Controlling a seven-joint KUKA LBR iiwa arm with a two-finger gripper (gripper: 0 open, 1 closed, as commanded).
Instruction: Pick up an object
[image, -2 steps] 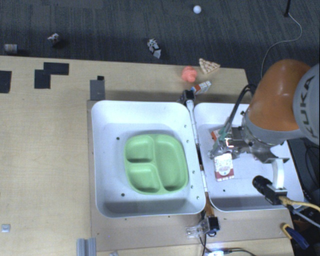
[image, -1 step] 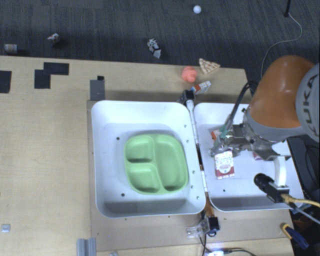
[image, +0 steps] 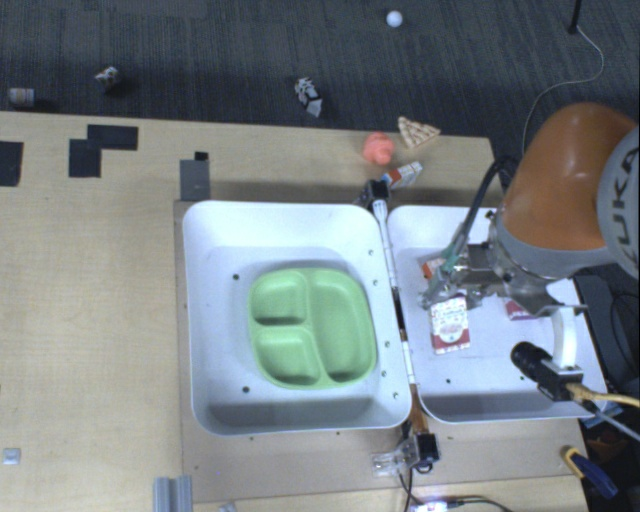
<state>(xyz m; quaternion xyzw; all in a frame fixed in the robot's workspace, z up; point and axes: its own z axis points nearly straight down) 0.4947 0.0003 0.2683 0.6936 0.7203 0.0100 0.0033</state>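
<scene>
Hovering low over the right shallow white bin (image: 455, 385), the two-finger gripper (image: 448, 283) sits just above and touching or nearly touching the top edge of a small flat red-and-white printed packet (image: 450, 326). Finger spread: cannot tell; the metal tip is too cluttered against the bin floor to read, and nothing is seen clamped between the fingers.

Packet lies flat on the bin floor, near the bin's middle, slightly tilted. A second small red-and-white scrap (image: 519, 311) lies to its right, partly under the grey arm with the orange band (image: 565, 190).

Handling judgement: packet looks light, thin, soft-sided, probably a sachet or card wrapper; likely to flex and slide on the smooth plastic. No height to pinch from above, so best hold is across the narrow width at the upper edge, pressing down to buckle it.

Left shallow white bin (image: 210, 300) holds a green three-compartment plastic tray (image: 310, 325), well apart.
</scene>
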